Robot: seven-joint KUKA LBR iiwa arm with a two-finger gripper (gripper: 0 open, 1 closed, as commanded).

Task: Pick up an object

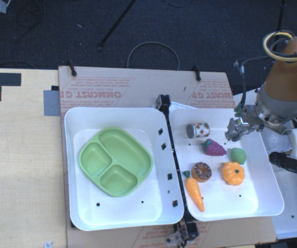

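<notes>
The right bin (pixel 264 198) holds several toy foods. A small can (pixel 198 130) lies near the back, purple grapes (pixel 214 148) sit just in front of it, and a green round piece (pixel 238 155) lies to their right. An orange pumpkin (pixel 233 173), a chocolate donut (pixel 201 172) and a carrot (pixel 194 192) lie nearer the front. My gripper (pixel 234 132) hangs above the bin's back right part, just behind the green piece and right of the can. Nothing shows between its fingers.
The left bin (pixel 81 211) carries a green divided plate (pixel 115 161). A black divider (pixel 170 154) runs between the bins. Cardboard lies under both bins and pale wooden bench extends to the left. The arm's orange band (pixel 282 76) stands at the right.
</notes>
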